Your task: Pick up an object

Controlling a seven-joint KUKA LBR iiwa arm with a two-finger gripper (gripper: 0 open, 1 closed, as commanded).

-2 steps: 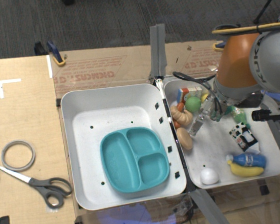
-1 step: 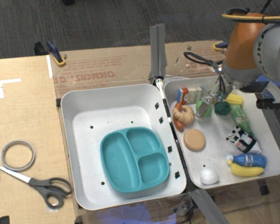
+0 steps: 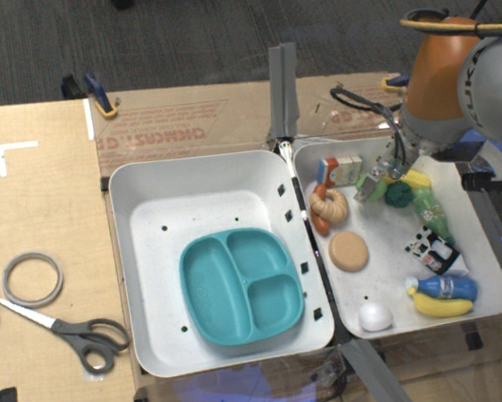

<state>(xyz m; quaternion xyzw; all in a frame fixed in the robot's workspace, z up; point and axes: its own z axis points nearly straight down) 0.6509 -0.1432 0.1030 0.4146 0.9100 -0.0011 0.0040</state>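
Observation:
The right bin holds several small objects. A tan twisted bread piece lies by its left wall, with a round tan disc in front of it. A white egg, a yellow banana and a blue bottle lie along the front. A black-and-white toy rests mid-right. My gripper hangs low at the back of this bin, right beside a dark green ball and a small pale box. Nothing can be seen held in it.
The left bin holds a teal divided plate. A yellow-green item and a speckled green piece lie to the right of the gripper. Scissors and a tape roll lie on the bench to the left.

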